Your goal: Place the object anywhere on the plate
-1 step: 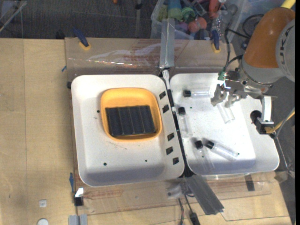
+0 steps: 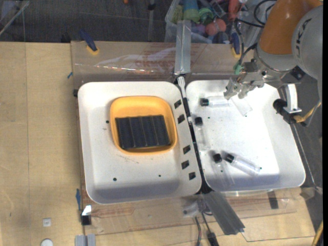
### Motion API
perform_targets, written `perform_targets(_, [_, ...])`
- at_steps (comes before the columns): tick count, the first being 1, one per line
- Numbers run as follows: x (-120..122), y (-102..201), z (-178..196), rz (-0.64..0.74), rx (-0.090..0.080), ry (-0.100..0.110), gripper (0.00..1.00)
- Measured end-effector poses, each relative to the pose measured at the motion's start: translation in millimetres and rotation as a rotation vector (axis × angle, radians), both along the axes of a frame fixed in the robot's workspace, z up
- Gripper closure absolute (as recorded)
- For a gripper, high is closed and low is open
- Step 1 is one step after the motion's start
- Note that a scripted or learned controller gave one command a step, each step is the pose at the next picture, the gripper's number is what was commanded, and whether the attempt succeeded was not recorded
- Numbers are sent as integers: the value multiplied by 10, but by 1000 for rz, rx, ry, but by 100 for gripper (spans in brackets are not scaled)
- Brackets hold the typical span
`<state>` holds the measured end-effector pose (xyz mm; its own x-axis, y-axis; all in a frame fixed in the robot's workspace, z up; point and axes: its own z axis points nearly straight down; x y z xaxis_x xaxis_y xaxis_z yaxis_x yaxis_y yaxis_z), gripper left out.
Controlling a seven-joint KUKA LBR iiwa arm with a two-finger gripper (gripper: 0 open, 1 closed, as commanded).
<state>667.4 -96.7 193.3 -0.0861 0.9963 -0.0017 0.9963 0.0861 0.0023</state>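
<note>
Two white bins sit side by side on the surface. The left bin [image 2: 97, 178] carries a yellow plate [image 2: 142, 105] with a dark ribbed block [image 2: 142, 131] lying in it. The right bin [image 2: 266, 137] holds clear tubes with black caps: one near the far left corner [image 2: 214, 102], one near the front [image 2: 241, 162], and what looks like a third [image 2: 241, 105] directly under the hand, tilted.

The hand [image 2: 239, 90] hangs over the far part of the right bin, just above that third tube. From this slant its spread cannot be told, nor whether anything sits in it.

Which tube is the task's thing is a judgement; the one under the hand seems likeliest, since it lies closest. Its long axis appears to run diagonally, from far left to near right. The far-corner tube lies just left of the hand, long axis roughly left to right. The front tube lies well toward the viewer, axis slanting down to the right.

The plate lies to the left of the hand, across the divider [image 2: 187, 132] between the bins, so any carry must cross that ridge.

Writing: part of a dark letter shows on the arm's grey casing [image 2: 307, 32] at top right, too cropped to read. No labels legible on tubes, plate or bins.
</note>
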Motion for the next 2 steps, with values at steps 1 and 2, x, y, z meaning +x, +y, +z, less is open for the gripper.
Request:
perform_targets(1, [-2, 161, -84, 300, 2, 4, 100])
perform_targets(2, [-1, 346, -79, 567, 2, 3, 100])
